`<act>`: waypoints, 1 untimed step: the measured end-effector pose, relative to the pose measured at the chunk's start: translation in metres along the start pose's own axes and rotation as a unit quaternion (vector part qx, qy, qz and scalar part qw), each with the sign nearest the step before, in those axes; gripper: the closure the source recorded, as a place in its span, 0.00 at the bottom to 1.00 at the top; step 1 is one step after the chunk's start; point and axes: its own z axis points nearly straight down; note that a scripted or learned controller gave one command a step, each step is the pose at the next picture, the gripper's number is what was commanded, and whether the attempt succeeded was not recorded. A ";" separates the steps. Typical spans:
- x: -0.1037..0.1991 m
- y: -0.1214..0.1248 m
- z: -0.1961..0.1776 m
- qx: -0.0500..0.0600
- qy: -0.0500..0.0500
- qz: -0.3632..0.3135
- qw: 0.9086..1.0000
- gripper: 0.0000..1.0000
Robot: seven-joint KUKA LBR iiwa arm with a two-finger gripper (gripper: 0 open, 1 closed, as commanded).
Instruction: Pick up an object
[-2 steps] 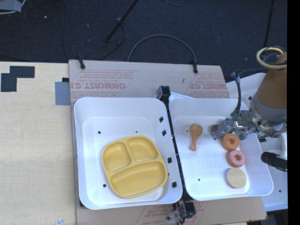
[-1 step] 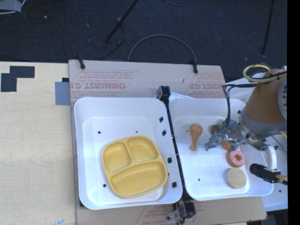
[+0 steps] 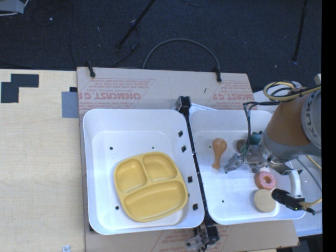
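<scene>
Camera view looks down on a light wooden bench (image 3: 37,161) bearing a cardboard sheet (image 3: 157,88) under two shallow white bins; dark carpet with cables lies beyond. Places below are given relative to the black divider (image 3: 191,161) where the bins meet. Left of the divider, the left bin (image 3: 100,140) holds a yellow three-compartment plate (image 3: 151,186), with bare floor along the far and left walls. Right of the divider, the right bin (image 3: 220,125) holds a wooden pestle-shaped piece (image 3: 218,152) close to the divider, then, well away from it by the near right corner, a pink doughnut (image 3: 265,180) and a pale round biscuit (image 3: 264,200) just nearer. The gripper (image 3: 234,163) sits low between pestle and doughnut; finger state cannot be told. Floor beside the divider is open.
</scene>
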 end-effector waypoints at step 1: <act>-0.001 -0.001 -0.009 0.001 0.000 0.003 1.000 1.00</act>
